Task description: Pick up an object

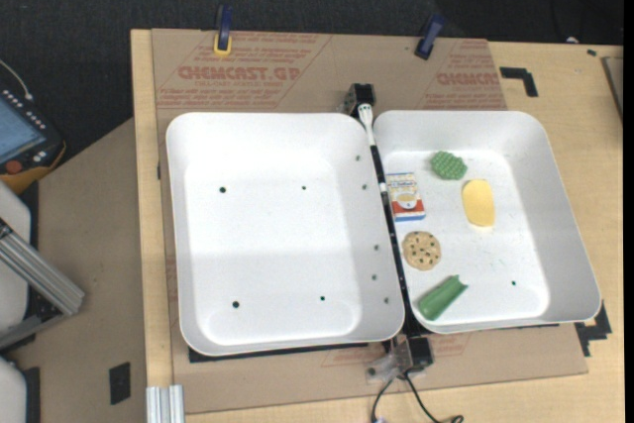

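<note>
The right bin (555, 213) holds 5 items, among them a smooth yellow oval piece (479, 203).

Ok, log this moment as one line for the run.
right bin: green scrubber, yellow piece, small carton, cookie, green wedge | pick: not done

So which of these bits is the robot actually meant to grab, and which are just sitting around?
Candidates for picking up, all in the right bin:
- round green piece
- yellow piece
- small carton
- cookie
- long green piece

Just lying about:
- left bin
- cardboard sheet
- two clamps
- blue-screened device
</note>
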Available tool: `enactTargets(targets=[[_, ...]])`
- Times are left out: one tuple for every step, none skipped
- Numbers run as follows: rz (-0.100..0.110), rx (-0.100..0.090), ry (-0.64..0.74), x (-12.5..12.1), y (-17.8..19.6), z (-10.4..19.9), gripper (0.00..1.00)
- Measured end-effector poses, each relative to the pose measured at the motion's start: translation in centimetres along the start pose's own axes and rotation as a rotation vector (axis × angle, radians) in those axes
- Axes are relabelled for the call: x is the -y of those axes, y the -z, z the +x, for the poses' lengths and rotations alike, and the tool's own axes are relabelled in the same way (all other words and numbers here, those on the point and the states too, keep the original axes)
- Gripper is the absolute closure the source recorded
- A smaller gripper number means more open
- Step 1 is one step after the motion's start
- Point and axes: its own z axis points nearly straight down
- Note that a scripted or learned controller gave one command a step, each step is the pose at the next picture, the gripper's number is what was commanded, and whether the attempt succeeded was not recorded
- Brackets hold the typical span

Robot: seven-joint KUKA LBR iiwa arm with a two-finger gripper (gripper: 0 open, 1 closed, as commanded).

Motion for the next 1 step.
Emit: enactTargets(targets=[[-0.004,0.003,0.0,-0.1,1.07,-0.05,1.0]])
